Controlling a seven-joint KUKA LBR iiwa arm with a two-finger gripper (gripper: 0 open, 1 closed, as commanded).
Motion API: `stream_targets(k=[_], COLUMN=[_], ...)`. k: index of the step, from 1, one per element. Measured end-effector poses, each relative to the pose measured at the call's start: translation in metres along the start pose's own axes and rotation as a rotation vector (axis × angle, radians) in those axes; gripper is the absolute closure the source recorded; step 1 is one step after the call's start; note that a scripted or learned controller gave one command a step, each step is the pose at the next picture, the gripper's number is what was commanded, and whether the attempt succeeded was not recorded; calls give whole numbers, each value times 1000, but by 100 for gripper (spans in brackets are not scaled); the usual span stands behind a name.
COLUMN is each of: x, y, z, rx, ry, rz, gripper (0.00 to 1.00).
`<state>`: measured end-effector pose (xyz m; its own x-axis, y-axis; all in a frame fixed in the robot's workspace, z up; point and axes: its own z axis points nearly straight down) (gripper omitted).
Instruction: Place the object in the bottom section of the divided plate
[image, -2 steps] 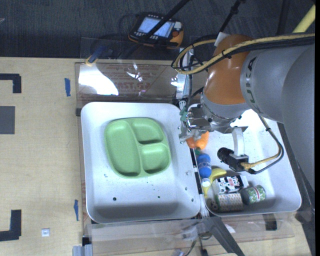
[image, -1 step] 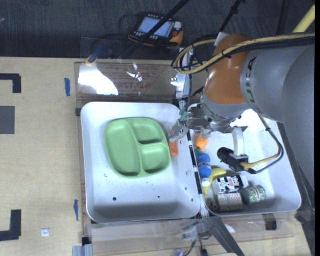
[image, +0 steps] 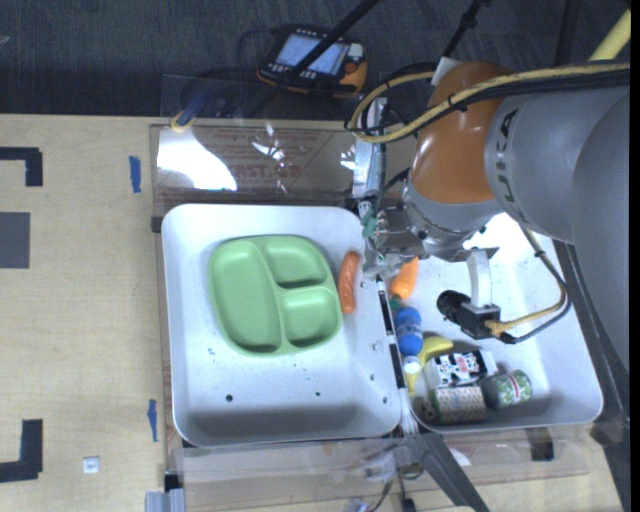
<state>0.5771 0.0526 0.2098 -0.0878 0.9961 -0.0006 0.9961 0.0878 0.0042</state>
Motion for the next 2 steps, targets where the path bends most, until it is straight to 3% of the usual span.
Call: stream_targets(k=[1, 2], x=[5, 5], y=[-50, -50], z=[26, 26], rx=[9, 9], ry=[1, 1], rz=[213, 214], gripper=[100, 0])
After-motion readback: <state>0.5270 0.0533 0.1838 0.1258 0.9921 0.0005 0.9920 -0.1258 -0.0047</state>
